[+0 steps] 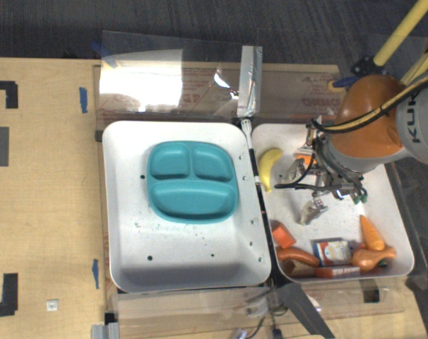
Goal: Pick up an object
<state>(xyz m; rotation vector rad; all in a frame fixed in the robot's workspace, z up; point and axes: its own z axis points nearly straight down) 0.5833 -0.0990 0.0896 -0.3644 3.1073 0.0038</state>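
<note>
My gripper (313, 210) hangs over the middle of the right bin (397, 210), below the orange wrist band, above bare bin floor. A yellow banana (269, 168) lies to its left against the bin's left wall. Along the bin's front edge lie an orange piece (282, 236), a brown sausage-like item (299, 258), a small printed box (330, 249), an orange carrot (371, 234) and another orange item (373, 258). None of these touches the gripper.
The left bin (122, 210) holds a teal divided plate (193, 181). A raised divider (260, 189) separates the two bins. Cables run around the wrist. Clear plastic sheeting stands behind the bins.
</note>
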